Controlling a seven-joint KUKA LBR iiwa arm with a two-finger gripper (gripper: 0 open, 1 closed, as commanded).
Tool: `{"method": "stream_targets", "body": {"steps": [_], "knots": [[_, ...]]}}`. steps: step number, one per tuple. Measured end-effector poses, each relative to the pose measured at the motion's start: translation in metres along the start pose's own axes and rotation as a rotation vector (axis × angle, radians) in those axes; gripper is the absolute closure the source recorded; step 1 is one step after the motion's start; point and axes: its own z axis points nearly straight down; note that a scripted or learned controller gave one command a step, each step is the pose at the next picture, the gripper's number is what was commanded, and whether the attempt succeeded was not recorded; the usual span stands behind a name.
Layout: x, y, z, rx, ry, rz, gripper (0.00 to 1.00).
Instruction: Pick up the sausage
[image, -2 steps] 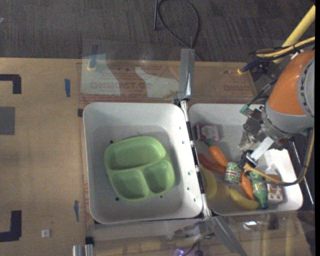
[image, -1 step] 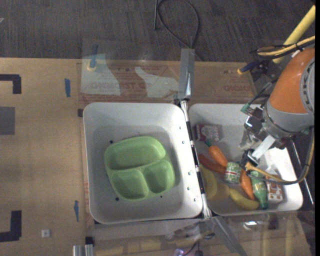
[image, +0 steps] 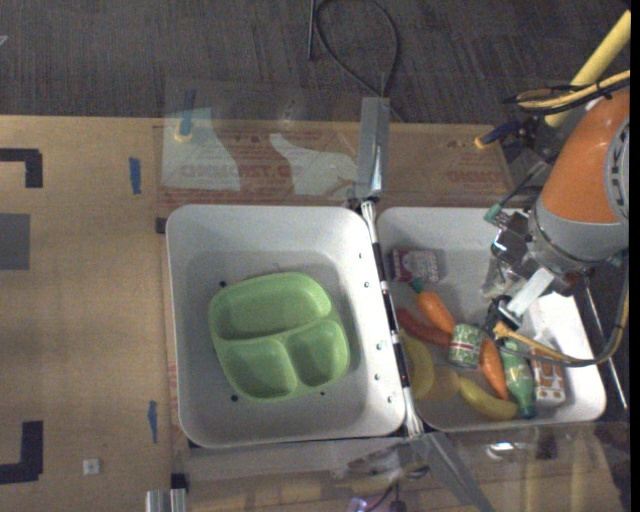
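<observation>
- The pincer (image: 503, 295) hangs over the right half of the right bin (image: 462, 232), about midway between that bin's far and near edges; whether it is open or closed cannot be told from this view.
- The left bin (image: 200, 245) carries a green divided plate (image: 280, 335) near its middle, slightly toward the near edge; the plate lies flat and shows three compartments.
- A red-and-white packet (image: 413, 265) lies by the right bin's far left corner.
- The sausage (image: 418, 327), dark red and slanted, lies close to the right bin's left wall, about halfway along it; it is to the left of the pincer and a little nearer the bin's near edge, apart from it.
- A yellow banana (image: 421, 368) lies along the same left wall, just on the near side of the sausage.
- A carrot (image: 436, 311) with a green top lies right beside the sausage on its far side, between sausage and pincer.
- A small can (image: 465, 346) stands just right of the sausage's lower end, also between it and the pincer.
- A second banana (image: 487, 400) lies by the near edge; a second carrot (image: 492, 368) sits just above it, below the pincer.
- A green bottle (image: 517, 388) lies beside that carrot; a small carton (image: 549, 382) sits toward the near right corner.
</observation>
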Motion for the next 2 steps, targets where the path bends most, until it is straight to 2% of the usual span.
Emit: {"method": "stream_targets", "body": {"steps": [2], "knots": [[-0.0007, -0.0013, -0.0165, 0.007, -0.006, -0.002, 1.00]]}}
